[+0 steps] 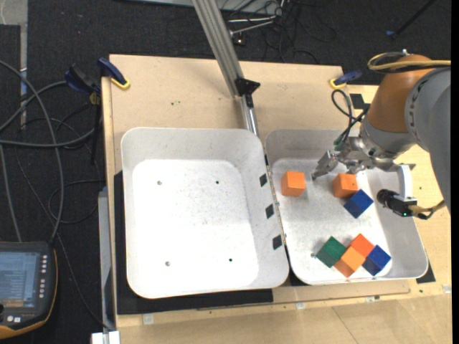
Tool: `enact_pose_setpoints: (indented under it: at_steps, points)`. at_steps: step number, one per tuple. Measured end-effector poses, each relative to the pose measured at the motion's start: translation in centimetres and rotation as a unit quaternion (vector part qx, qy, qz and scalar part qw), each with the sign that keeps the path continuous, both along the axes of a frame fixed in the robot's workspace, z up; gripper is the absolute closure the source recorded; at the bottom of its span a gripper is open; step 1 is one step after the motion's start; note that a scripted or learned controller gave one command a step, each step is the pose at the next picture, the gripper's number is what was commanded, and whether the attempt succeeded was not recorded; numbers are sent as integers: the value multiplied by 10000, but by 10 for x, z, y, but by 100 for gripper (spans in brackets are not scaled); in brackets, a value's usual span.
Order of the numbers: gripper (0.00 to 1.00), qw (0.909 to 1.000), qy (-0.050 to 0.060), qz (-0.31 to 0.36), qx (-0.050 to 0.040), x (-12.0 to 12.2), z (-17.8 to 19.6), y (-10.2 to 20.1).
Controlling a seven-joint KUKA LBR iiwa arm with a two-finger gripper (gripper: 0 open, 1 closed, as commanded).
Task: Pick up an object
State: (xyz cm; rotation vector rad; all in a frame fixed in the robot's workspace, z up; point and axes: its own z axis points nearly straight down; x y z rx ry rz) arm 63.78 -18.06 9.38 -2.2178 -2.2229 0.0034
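Two orange cubes [293,183], no long axis, flank the gripper [331,165]; its spread perhaps wide, cannot tell

The floor of the left bin [190,213] is left bare, so free passage is offered there. In the right bin [305,260], room is narrowed: an orange cube [293,183] and a second orange cube [346,185] flank the gripper [331,162], a blue cube [358,203] lies just beside, and a cluster of four cubes [353,255] blocks the near corner.
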Motion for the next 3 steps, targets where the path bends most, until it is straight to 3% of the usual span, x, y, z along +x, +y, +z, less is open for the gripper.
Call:
enact_pose_setpoints:
  at_steps: [1, 3]
  points:
    - [100, 10000, -25, 1, -4, 1, 12, 0]
    - [100, 10000, -53, -9, -13, 9, 106, -12]
